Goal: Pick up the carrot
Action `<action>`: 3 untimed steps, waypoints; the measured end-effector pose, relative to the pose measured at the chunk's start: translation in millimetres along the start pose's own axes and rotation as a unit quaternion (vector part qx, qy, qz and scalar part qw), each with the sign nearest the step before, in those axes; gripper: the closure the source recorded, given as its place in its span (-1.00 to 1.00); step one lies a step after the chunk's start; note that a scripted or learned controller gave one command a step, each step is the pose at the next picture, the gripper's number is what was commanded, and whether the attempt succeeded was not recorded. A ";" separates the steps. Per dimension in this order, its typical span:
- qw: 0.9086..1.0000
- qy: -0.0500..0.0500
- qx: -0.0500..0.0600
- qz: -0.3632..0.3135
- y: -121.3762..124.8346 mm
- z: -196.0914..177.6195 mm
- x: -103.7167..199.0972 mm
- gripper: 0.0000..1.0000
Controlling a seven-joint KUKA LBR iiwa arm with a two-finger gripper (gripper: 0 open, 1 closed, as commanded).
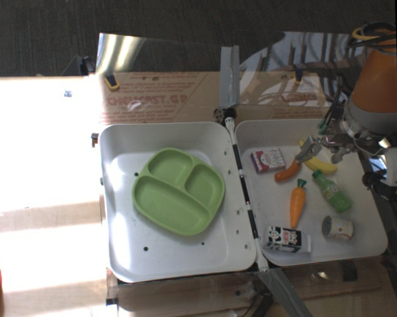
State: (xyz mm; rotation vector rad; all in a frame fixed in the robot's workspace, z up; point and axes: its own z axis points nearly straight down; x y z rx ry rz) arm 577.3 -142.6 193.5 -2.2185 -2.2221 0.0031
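Note:
The carrot [297,204] lies in the right bin [376,245], orange with a green top pointing to the far side. It rests flat between a red sausage [287,173] and a green bottle [332,193]. My gripper [320,153] hangs over a yellow banana [320,165] near the bin's far right, up and to the right of the carrot. Its fingers are spread open on either side of the banana with nothing held between them. The carrot is untouched.
The right bin also holds a red and white box [269,160], a small milk carton [285,239] and a white cup [337,228] on its side. A green divided plate [179,200] sits in the left bin [124,256].

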 end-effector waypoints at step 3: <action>0.999 -0.001 -0.001 -0.033 10.8 2.4 83.2 1.00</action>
